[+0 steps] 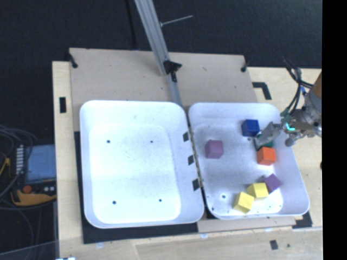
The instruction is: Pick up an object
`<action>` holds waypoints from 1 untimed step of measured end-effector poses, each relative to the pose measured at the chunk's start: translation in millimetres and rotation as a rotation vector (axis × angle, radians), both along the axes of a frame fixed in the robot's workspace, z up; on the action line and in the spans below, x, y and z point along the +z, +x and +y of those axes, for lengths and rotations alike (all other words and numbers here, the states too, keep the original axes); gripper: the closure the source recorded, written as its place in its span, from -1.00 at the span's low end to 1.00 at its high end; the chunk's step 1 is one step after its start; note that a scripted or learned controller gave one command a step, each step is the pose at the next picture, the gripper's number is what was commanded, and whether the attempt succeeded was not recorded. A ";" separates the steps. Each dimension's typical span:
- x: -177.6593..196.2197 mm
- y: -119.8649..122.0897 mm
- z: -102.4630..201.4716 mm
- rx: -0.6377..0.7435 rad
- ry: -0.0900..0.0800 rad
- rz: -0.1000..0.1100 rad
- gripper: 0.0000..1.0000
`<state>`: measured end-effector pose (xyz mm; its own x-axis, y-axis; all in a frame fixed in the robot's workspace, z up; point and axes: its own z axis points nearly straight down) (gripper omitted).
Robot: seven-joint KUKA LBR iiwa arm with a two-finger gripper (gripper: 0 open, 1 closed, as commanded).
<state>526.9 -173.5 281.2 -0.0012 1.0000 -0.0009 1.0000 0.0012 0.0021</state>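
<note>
Gripper [277, 135] hangs at the right side of the frame, over the upper right part of the right bin [227, 110]; its two dark fingers [265, 136] stand well apart, with nothing between them. One finger reaches down and left to just beside the blue cube [250, 127] and just above the orange cube [266, 156]; whether it touches either I cannot tell. The arm's wrist [310, 112] enters from the right edge, cables trailing above it. In the same bin a purple cube [214, 148] lies near the middle, apart from the rest. At the lower right of that bin two yellow cubes [251, 196] sit close together, with a second, darker purple block [272, 182] just beside the upper one. The left bin [130, 108] fills the middle left of the frame. A grey metal strut [154, 37] slants down from the top toward the gap between the bins.
</note>
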 end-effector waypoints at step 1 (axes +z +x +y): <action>-50.8 -10.0 -1.5 -0.001 0.000 0.005 -1.00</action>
<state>516.9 -175.0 230.4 0.0000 1.0000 -0.0007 1.0000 0.0000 -0.0028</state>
